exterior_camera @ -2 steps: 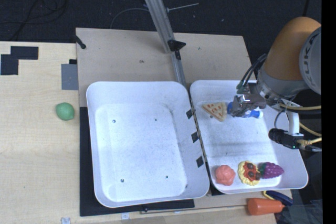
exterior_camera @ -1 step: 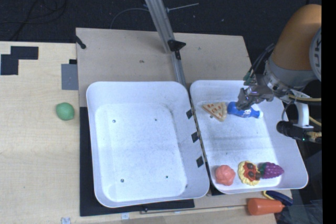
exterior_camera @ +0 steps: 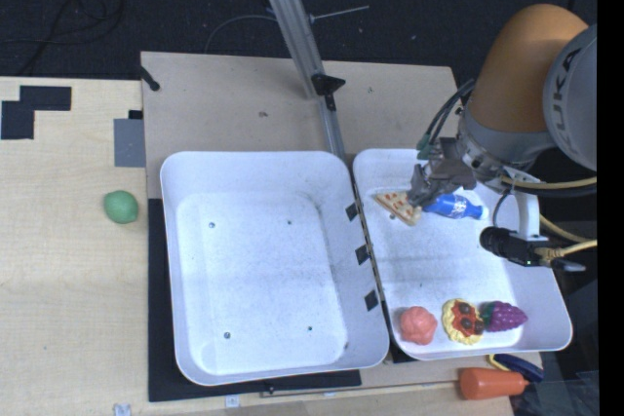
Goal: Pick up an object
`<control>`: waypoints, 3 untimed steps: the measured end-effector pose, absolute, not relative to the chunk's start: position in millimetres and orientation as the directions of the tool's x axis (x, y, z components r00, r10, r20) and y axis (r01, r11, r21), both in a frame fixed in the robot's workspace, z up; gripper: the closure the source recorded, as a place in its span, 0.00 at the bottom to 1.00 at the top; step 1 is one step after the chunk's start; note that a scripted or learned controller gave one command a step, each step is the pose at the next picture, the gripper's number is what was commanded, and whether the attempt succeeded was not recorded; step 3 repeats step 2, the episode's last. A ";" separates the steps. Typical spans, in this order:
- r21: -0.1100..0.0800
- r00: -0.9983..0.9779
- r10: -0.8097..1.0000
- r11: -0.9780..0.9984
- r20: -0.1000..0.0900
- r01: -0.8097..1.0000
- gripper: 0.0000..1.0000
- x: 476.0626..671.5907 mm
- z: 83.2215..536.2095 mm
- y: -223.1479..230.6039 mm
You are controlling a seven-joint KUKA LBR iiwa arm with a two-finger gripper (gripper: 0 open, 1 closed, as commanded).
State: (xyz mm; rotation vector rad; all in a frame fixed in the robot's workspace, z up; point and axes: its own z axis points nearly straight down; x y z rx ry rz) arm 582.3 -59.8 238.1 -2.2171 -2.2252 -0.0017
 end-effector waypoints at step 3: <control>0.000 -0.004 1.000 0.004 0.000 1.000 1.00 572.9 226.9 60.1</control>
